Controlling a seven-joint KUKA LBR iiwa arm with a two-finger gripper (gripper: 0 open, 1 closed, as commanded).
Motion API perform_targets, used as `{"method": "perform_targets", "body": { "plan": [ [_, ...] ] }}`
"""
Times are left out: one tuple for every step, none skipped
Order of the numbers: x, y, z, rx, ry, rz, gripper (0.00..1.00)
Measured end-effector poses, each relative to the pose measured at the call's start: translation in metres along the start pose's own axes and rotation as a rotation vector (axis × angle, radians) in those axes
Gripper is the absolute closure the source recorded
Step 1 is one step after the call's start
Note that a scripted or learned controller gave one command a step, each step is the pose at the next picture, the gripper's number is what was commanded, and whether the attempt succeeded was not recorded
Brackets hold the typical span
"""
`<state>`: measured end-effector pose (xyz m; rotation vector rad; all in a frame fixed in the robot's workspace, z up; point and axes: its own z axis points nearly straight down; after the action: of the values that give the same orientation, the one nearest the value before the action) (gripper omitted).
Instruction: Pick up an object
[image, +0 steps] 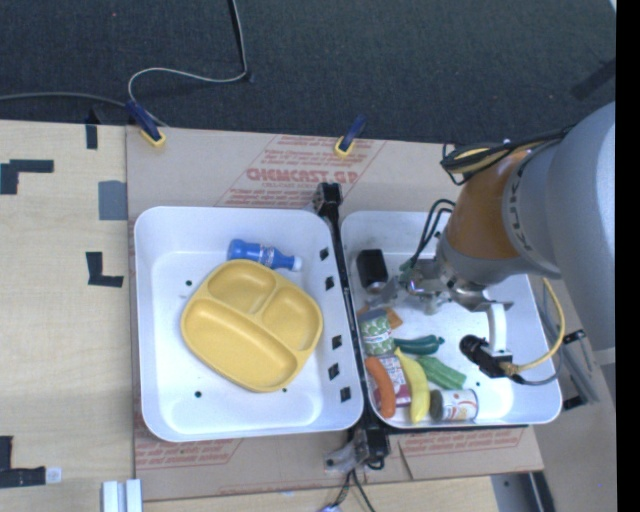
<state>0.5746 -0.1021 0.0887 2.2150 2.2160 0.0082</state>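
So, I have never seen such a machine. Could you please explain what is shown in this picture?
One camera looks down at a slant on a bench with two shallow white bins. The grey arm with an orange band is a robot reaching in from the right; its gripper hangs over the right bin. That bin holds toy food: a banana, a green pepper, a sausage. The left bin holds a yellow divided plate and a blue bottle. I cannot tell whether the gripper holds anything.

Bench (60, 330): cardboard sheet (290, 170) at centre, bearing two white bins, left (160, 330) at 9 o'clock, right (535, 395) at 3 o'clock.
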Motion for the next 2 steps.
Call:
{"method": "perform_targets", "body": {
  "plan": [
    [0.0016,0.0024,-0.0123,-0.004,0.004,-0.001,1.0],
    [0.0018,0.0015,-0.011,-0.002,0.004,-0.001,0.0]
  ]
}}
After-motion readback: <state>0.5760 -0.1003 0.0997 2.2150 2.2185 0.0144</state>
